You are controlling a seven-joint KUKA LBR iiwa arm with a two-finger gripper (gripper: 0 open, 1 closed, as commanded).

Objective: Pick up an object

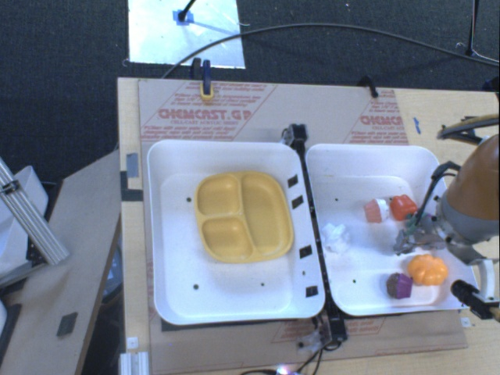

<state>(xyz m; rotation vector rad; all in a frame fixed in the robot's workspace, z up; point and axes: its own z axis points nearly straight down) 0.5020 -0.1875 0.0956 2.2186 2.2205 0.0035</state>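
Yellow tray [244,216] in left bin [168,233]

Robotics lab bench — a test rig, not a home or kitchen.

Two white bins [234,158] are set on a protective-film-covered board [266,108] printed "CHEMCAST GP", clamped [205,80] at the edge — cables [328,30] are run across dark carpet [62,53], with aluminium framing [31,221] alongside.

Yellow divided plate [243,216], white bins [176,162], orange pumpkin [427,269], purple piece [400,286], red-orange block [403,206].
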